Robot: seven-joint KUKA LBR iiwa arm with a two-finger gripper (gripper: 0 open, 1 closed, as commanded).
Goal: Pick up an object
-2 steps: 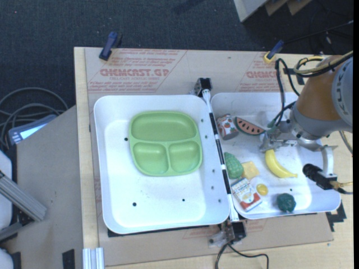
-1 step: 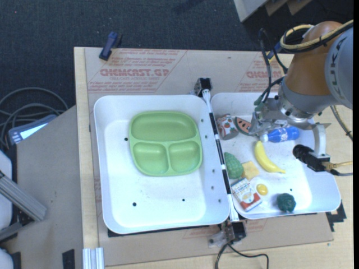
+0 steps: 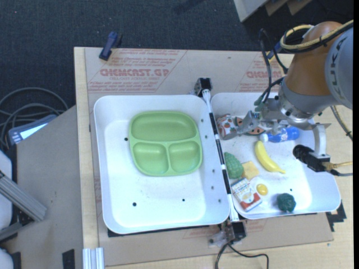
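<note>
My gripper (image 3: 248,124) hangs low over the back of the right bin (image 3: 320,203), with the grey and orange arm behind it. Just left of it lies a red and white can (image 3: 225,126), very close to the gripper tip; contact cannot be judged. A blue bottle (image 3: 284,133) lies partly under the wrist. In front of the gripper are a yellow banana (image 3: 268,158), a green leafy toy (image 3: 233,165), a small yellow block (image 3: 250,170), a red and white carton (image 3: 245,194), a small orange piece (image 3: 262,189) and a green broccoli (image 3: 286,202).
The left bin (image 3: 112,189) holds a green divided plate (image 3: 165,141). A black clamp (image 3: 203,85) sits where the two bins meet at the back. A black part with a cable (image 3: 307,156) hangs off the arm over the right bin's right side.
</note>
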